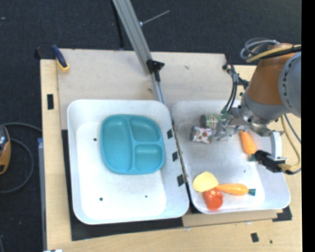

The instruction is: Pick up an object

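1. The thing nearest my claw point(224, 132) is a small patterned box point(201, 135), white with red and green marks, lying in the right bin point(273, 196) near its far-left corner. It sits just to the camera-left of my claw tip, close enough that I cannot tell whether we touch.
2. Just behind the box, toward the far edge, is a small green and red can point(212, 121), lying near the claw as well.
3. Whether my claw is apart or together I cannot tell; the wrist hides it.
4. An orange carrot point(247, 142) lies on the other side of me, toward the bin's right edge.
5. Along the near edge sit a yellow lemon point(205, 181), a red pepper point(213, 199) and a second carrot point(233, 189), well apart from me.
6. My guess: the box is the likely pick, needing a short shift leftward.
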Robot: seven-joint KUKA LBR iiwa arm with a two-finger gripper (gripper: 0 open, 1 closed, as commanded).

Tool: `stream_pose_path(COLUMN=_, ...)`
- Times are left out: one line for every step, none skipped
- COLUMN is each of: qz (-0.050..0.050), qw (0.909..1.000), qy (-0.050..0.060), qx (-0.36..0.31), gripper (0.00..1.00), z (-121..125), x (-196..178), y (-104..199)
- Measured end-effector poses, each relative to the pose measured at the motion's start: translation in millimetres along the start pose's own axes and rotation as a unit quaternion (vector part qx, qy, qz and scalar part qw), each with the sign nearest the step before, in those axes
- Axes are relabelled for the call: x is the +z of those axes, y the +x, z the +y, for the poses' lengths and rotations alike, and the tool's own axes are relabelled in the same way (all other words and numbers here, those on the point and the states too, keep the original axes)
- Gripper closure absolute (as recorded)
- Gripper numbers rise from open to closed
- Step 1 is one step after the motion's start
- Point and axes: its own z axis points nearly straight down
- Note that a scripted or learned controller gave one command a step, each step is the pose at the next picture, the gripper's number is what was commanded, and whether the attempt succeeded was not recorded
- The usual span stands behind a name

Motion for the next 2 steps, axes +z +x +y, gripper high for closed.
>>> stream_pose_path(qz=-0.001, qw=1.0, qy=-0.001, qx=-0.004, gripper=1.0, z=12.1, x=-55.2, y=-0.2)
stream_pose_path(qz=-0.001, qw=1.0, qy=-0.002, qx=-0.004, gripper=1.0, z=9.6, x=-119.7, y=-2.0)
